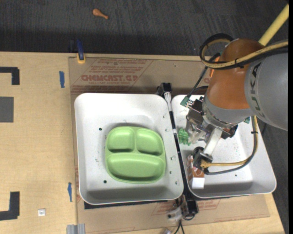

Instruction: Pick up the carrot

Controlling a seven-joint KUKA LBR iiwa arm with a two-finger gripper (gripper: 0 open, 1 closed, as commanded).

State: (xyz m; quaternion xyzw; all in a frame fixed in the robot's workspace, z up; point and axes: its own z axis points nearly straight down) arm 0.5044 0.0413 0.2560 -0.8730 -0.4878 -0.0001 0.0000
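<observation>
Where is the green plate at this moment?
The green plate lies near the middle of the left bin, to the left of the grey and orange arm, which is over the right bin.

Two white bins [87,109] are counted, set side by side at centre. One green three-compartment plate [135,153] is seen in the bin at nine o'clock, and one small green object [183,136] in the bin at three o'clock. One orange carrot-like piece [100,13] is noted at eleven o'clock, and two blue tape strips [62,78] at nine o'clock.
</observation>
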